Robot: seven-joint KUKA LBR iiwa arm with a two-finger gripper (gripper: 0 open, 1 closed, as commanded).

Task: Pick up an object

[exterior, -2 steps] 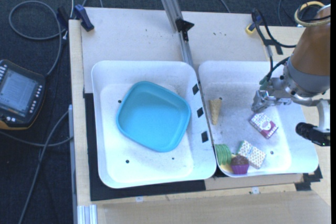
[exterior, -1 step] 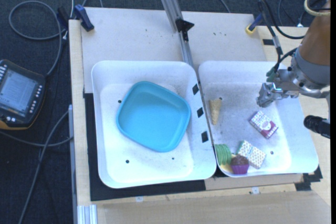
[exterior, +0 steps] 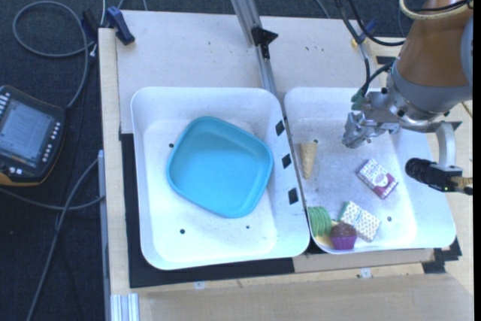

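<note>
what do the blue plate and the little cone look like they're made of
Plate: probably moulded plastic, with a smooth, even light-blue surface, rounded corners and a soft sheen. Cone: matte tan, perhaps a plastic or foam toy ice-cream cone; too small to tell.

Blue plate [exterior: 219,175] in white bin [exterior: 150,116]. Tan cone [exterior: 309,157], red/white packet [exterior: 377,178], green item [exterior: 320,219], purple item [exterior: 343,237], white diamond-patterned packet [exterior: 361,219]. Arm [exterior: 437,41]: orange band, grey.

Right bin [exterior: 421,233] — cone [exterior: 309,158], two patterned packets [exterior: 377,178], perhaps toy fruit [exterior: 343,236]
</note>
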